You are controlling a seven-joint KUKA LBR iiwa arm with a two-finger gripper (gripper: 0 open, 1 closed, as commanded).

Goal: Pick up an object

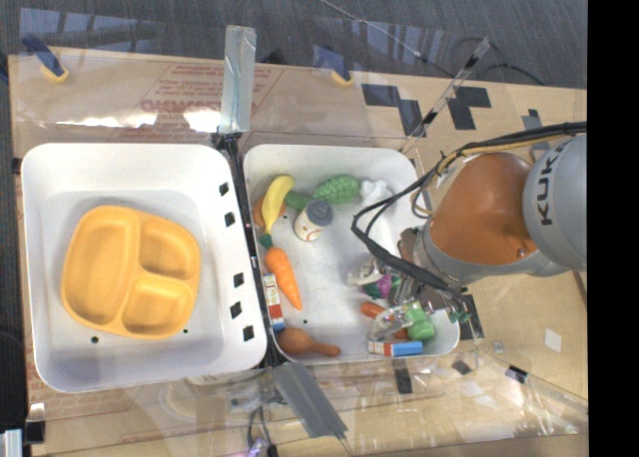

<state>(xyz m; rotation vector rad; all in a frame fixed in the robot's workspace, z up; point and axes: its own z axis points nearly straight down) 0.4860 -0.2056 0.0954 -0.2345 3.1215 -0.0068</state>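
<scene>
You have the arm down inside the right-hand bin (439,245), with the gripper (404,297) low in that bin's near right corner, buried in a small heap of toys. Around its tip you can make out a green piece (421,325), something orange-red (374,309) and a tube-like item with a blue end (395,348) lying against the bin's near wall. Whether anything is actually caught I cannot tell; cables and the wrist cover the business end, so treat the pick as unproven.

The other candidates lie untouched further left in the same bin: a banana (275,201) and a green corn-like toy (334,190) toward its far side, a carrot (284,276) along its left wall, and a brown drumstick-shaped piece (305,345) at its near left corner. Left of the bin, its neighbour holds a yellow divided tray (130,270) (no part in this job).

My reading: you are at the grasp stage, with the lift and any proof of a hold left to do
</scene>
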